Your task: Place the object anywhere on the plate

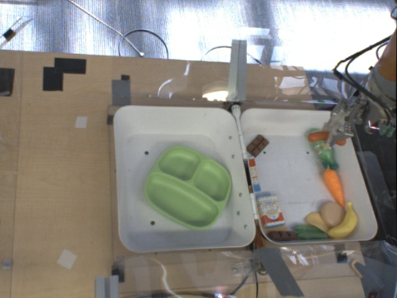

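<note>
Carrot [334, 185] lies in the right bin [291, 166], near its right wall, leaves toward the far end and tip pointing at a banana [347, 222]. My pincer [340, 128] hangs over that bin's far right corner, just above a small red-orange toy [319, 136]; whether it is released or clenched, I cannot tell. The green divided plate [188, 185] sits in the left bin [130, 166], well apart from the carrot.

arm: grey, orange band | cables: black loops | tool [340, 127]: pale metallic fingers, small teal part beside wrist
</note>
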You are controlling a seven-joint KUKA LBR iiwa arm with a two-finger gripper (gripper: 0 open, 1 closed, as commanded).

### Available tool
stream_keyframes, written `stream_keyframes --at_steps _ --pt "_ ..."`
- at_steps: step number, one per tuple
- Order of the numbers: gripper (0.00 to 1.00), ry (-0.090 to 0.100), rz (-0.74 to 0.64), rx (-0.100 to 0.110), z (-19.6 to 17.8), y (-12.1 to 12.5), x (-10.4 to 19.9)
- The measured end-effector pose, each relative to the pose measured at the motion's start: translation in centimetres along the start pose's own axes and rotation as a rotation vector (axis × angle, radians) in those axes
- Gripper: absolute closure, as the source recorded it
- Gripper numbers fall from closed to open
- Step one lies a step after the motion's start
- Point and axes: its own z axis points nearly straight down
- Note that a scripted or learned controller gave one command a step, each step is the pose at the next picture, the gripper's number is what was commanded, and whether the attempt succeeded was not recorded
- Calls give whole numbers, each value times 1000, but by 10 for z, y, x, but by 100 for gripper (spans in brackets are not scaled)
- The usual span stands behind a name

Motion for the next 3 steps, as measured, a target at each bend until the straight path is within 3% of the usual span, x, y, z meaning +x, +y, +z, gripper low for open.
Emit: stream_keyframes --at_steps 1,2,3 --pt "100 6 62 -4 38 70 -20" --pt "100 3 -352 -5 71 141 -25" --pt "100 1 -454 -5 70 186 -15"
